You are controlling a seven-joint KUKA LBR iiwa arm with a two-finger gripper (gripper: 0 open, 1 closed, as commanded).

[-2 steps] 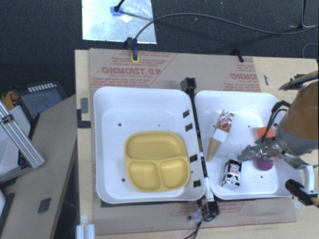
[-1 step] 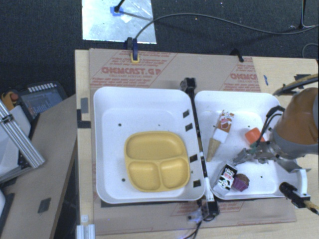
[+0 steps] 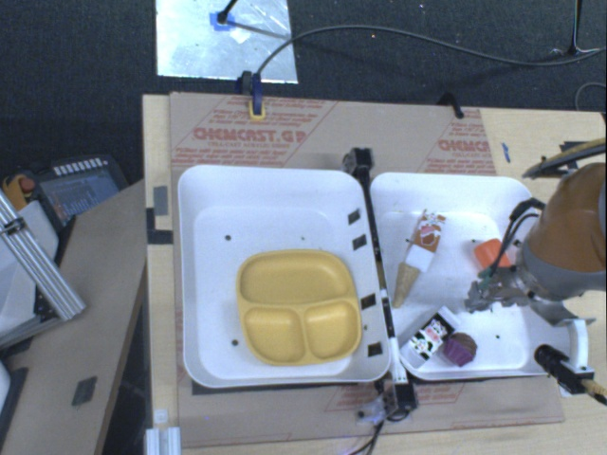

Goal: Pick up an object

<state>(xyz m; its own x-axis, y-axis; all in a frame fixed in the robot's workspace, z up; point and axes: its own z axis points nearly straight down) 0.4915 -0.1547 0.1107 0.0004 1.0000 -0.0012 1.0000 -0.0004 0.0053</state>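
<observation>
Claw (image 3: pixel 486 294): hanging low in the right bin (image 3: pixel 455 190); grip state, cannot tell, too small and dark.
Nearest pick: orange piece (image 3: pixel 487 251), lying just beside claw.
Others: toy cone (image 3: pixel 417 254), purple piece (image 3: pixel 460 350), small carton (image 3: pixel 429 338).
Risk: descending off-centre, nudging the orange piece aside, closing on nothing.
Writing: bench board (image 3: pixel 285 131) reading "CHEMCAST GP".
</observation>
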